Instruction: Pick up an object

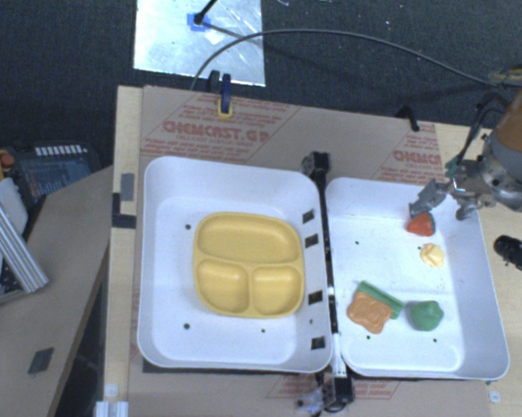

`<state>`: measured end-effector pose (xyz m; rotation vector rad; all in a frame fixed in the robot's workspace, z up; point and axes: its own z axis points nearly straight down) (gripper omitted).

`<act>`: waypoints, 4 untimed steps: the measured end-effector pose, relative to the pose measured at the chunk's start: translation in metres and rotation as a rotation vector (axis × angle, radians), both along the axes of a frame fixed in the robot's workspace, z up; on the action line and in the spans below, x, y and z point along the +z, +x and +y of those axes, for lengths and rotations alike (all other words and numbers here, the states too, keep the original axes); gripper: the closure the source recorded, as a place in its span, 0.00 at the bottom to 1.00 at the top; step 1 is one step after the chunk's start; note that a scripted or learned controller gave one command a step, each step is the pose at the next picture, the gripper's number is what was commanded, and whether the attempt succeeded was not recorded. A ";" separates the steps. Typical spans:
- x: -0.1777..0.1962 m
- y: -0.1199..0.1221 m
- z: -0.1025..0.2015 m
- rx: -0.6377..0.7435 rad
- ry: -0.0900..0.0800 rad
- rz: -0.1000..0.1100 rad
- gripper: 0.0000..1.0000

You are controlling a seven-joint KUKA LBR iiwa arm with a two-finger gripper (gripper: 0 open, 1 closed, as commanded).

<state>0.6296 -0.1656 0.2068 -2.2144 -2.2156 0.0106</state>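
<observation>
The left white plastic bin [164,240] holds a yellow three-compartment plastic tray [246,263], which plays no part in the coming move. The right white plastic bin [479,292] holds the candidate objects: an orange, roughly square toy piece [369,312] touching a green bar-shaped piece [381,298] near the front, a rounded green toy piece [426,315] just beside them, a small pale-yellow lump [432,254] further back, and a small red-orange rounded toy piece [421,225] near the back wall. The grey two-finger gripper [445,200] hangs over the back right part of this bin, its fingers spread apart with nothing between them. The governing relation — the red-orange piece lies directly below the left finger [426,199], offset toward the bin's centre from the gap between the fingers. It is compact, with no evident long axis, so finger orientation likely matters little; the gripper probably needs a small leftward shift before descent.
</observation>
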 end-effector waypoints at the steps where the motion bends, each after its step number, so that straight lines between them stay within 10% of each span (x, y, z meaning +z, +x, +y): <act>1: 0.008 0.003 0.000 0.003 -0.002 -0.013 0.00; 3: -0.116 -0.002 0.005 0.001 -0.001 -0.009 0.00; 4: -0.122 -0.001 0.005 0.002 -0.002 -0.013 0.00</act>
